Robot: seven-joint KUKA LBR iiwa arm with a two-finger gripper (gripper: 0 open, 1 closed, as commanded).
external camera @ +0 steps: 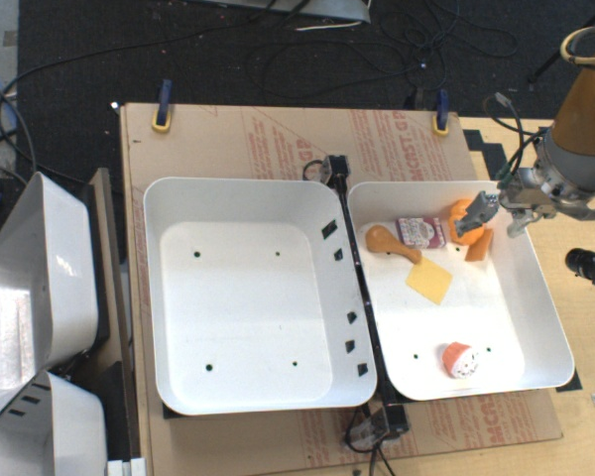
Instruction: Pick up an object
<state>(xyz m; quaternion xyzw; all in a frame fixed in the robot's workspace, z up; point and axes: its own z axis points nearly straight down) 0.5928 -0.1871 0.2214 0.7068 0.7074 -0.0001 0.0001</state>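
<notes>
Two shallow white plastic bins (246, 206); grey two-finger gripper (479, 214) hovers over orange objects (473, 234) in the right one, finger state unclear

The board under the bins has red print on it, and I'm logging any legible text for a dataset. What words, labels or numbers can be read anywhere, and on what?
Red lettering on the brown board: printed repeatedly, upside down or mirrored from this view, too blurred to read with confidence.
Small purple-and-white packet in the right bin: has a label, print too small to read.
Round red-and-white object: dark marks on its face, not legible.
Nothing else carries readable text.
</notes>
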